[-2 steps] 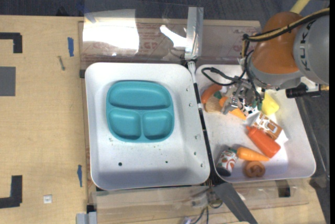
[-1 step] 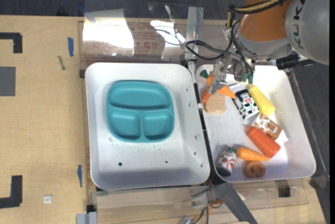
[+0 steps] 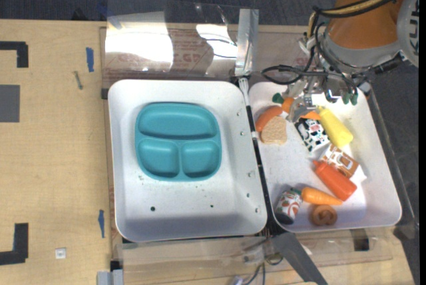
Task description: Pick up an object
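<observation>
Food items crowd the right bin (image 3: pixel 383 207); bare floor shows between them centrally. The teal tray (image 3: pixel 178 140) fills the left bin's (image 3: pixel 126 210) middle.

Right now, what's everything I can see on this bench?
bins: 2, white, side by side
tray: 1, teal, three sections, middle of left bin
bread slice: 1, tan, right bin's left side
orange piece: 1, orange, beside the bread
cow-print item: 1, black and white, right bin's middle
banana: 1, yellow, right of the cow-print item
bottle: 1, orange-red, right bin
carrot: 1, orange, near front edge
can: 1, patterned, front left corner
brown ring: 1, front edge
arm: 1, grey and orange, upper right
gripper: 1, over right bin's back
</observation>
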`<action>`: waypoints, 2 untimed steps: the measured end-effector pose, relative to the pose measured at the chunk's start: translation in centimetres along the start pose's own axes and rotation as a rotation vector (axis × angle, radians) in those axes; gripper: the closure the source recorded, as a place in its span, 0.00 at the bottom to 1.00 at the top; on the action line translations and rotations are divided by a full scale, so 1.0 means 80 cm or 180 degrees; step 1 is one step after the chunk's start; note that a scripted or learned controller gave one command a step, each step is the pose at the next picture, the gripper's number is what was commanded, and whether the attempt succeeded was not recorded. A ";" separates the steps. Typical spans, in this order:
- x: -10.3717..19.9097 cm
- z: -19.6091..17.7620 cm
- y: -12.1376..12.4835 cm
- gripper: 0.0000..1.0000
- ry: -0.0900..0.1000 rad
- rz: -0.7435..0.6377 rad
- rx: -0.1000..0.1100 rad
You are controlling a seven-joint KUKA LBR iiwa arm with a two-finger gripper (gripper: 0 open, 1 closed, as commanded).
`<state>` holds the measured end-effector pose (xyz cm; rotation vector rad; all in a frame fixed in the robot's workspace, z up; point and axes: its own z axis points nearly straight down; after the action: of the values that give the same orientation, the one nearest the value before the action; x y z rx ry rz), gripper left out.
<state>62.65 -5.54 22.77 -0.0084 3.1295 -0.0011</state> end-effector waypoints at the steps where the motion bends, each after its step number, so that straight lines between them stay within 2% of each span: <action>1: -0.003 -0.015 0.001 1.00 -0.0032 -0.0002 0.0001; 2: -0.006 -0.029 0.002 1.00 -0.0066 -0.0003 0.0002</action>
<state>63.06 -5.40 25.13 -0.0097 3.1089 -0.0021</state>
